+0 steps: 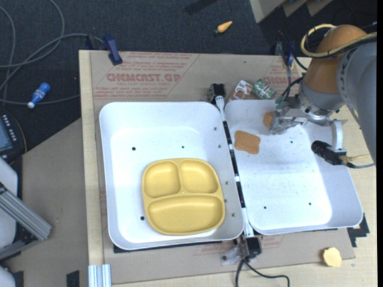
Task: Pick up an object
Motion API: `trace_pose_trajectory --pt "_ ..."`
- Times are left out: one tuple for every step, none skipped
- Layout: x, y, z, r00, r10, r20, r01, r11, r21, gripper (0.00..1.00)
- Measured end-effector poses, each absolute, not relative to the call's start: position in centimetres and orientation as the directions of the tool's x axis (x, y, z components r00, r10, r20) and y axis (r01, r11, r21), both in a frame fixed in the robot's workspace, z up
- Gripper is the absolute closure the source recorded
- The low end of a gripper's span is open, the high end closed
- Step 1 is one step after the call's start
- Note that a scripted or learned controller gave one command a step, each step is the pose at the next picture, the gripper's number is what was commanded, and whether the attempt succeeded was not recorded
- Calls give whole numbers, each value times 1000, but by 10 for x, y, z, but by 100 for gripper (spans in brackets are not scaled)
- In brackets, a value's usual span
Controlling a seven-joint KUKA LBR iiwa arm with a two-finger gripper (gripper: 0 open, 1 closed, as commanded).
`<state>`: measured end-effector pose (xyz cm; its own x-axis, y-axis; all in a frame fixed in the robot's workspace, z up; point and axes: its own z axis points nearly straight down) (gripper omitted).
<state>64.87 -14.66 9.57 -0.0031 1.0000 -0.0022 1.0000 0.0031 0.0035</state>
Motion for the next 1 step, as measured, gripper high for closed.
trace_pose_trajectory --pt "648 -147 95 -3 1000 -2 1000 3 2 0"
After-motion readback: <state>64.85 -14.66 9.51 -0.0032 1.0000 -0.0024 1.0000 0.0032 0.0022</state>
